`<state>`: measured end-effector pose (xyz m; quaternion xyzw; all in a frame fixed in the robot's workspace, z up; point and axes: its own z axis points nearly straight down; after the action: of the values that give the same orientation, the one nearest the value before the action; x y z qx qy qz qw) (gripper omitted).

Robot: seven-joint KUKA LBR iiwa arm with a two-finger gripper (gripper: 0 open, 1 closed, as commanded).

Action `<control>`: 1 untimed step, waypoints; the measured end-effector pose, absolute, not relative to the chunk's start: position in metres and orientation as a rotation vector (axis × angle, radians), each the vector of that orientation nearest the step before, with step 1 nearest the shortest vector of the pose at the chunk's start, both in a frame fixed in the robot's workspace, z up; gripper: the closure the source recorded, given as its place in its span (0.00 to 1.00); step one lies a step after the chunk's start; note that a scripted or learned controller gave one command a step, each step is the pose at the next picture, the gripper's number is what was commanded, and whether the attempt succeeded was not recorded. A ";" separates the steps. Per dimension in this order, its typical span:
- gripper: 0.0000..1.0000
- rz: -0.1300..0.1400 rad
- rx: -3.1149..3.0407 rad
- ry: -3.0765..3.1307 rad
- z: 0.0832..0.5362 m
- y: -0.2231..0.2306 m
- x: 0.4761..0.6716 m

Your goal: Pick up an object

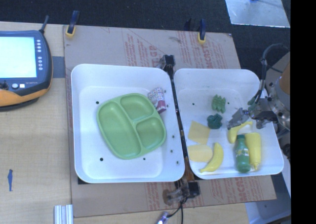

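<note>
The right bin [197, 77] holds several toy items: a light green piece [218, 102], a dark green piece [214, 121], two pale yellow slices [199, 132], a banana [215, 159], a green bottle [241, 153] and a yellow corn cob [254, 149]. My gripper [250, 118] hangs over the right side of this bin, open, with its fingers spread to left and right. A small yellow piece [235, 133] lies just below the left finger, partly hidden by it. Nothing shows between the fingers.
The left bin [84, 85] holds a green divided plate [132, 125] and a small red-and-white can [158, 99] near its right wall. A teach pendant [19, 67] lies on the bench at far left. Clamps [202, 30] stand on the board's back edge.
</note>
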<state>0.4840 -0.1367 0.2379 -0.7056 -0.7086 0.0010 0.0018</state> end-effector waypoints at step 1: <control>0.00 0.005 -2.211 -2.224 0.125 -0.180 0.491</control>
<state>0.4912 -0.1805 0.1245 -0.7050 -0.7092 0.0017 0.0028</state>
